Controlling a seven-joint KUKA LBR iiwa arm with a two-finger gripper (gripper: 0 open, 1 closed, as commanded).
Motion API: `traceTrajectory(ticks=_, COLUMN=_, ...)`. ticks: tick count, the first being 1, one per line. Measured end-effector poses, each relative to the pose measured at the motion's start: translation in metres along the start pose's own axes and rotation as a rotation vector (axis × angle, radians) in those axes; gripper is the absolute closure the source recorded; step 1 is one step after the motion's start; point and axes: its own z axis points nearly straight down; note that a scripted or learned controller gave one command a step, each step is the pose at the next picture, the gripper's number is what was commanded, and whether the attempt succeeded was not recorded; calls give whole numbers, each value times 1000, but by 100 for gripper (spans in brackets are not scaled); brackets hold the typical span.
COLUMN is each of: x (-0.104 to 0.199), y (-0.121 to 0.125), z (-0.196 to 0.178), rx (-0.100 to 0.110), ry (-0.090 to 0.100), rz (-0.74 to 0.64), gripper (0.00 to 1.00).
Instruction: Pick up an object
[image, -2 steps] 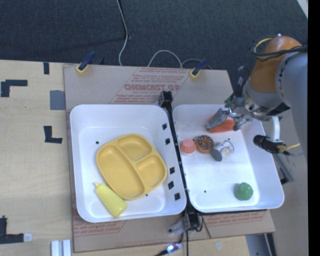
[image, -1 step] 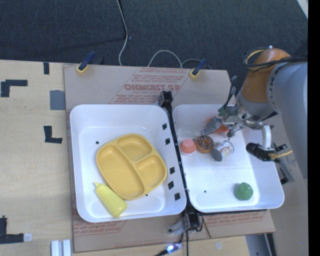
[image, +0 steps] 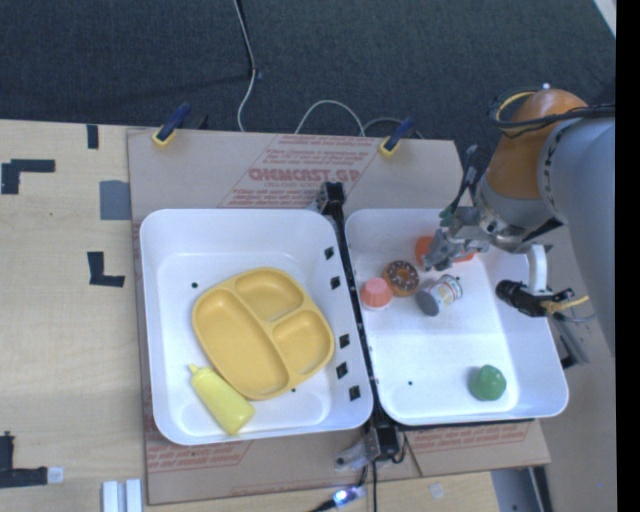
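Claw sits low in the right bin, over an orange item; its state cannot be told. Nearest candidate, the can, lies just at 6 o'clock, long axis running 2-to-8; donut lies at 8.

A robotics lab: a grey-and-orange arm reaches over two white bins clamped onto cardboard sheeting on a wooden counter marked with black tape, cables trailing across dark carpet.

Brown cardboard sheet under both bins, clipped by two yellow clamps.
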Motion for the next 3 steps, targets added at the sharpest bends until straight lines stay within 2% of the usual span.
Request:
traceTrajectory(ticks=1, x=5, y=7, z=-61, rx=-6, ry=1, rz=1, gripper=100)
traceTrajectory(ticks=2, x=5, y=8, z=-89, rx=-3, ry=1, rz=1, gripper=100)
traceTrajectory(ticks=3, x=63, y=6, z=-86, rx=0, ry=3, rz=-3, gripper=100)
